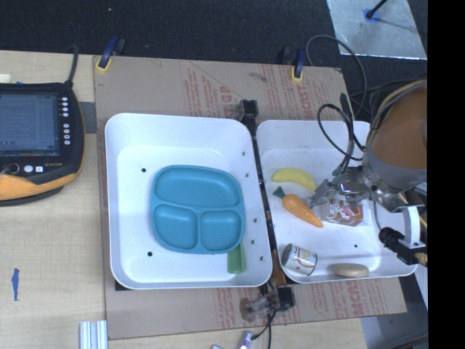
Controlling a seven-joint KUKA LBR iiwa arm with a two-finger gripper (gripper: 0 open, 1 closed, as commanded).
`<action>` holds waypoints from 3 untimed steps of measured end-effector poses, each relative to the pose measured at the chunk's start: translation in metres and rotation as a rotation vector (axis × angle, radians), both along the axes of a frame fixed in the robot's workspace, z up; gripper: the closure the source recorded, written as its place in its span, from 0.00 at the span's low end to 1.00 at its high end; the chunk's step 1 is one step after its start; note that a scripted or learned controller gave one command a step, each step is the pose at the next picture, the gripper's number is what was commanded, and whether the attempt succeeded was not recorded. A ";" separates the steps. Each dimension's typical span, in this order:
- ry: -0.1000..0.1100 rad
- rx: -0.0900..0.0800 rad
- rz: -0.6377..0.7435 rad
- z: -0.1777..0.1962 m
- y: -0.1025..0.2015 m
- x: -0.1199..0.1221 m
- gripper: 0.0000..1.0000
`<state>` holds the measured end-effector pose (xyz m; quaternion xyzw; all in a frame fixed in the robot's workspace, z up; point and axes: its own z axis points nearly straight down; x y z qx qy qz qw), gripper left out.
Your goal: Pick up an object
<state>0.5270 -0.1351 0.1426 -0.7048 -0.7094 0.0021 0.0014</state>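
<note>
claw (336,192) low in right bin (363,133), mid-bin toward its right wall; open/closed: can't tell | targets: carrot (301,210) just beside claw, banana (293,177) near, snack packet (344,211) under it | advice: centre on carrot, descend straight; avoid nudging banana; check seated before lift

Arm (399,133) reaches in from the right, orange band up top, wrist angled down-left; gripper (328,193) low, fingertips pointing left, finger gap unclear.
</note>
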 end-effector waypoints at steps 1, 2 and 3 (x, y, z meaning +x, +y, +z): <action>-0.003 -0.001 -0.001 -0.051 0.014 0.026 0.00; -0.003 0.001 -0.002 -0.050 -0.030 0.087 0.00; -0.003 -0.002 -0.003 -0.050 0.036 0.110 0.00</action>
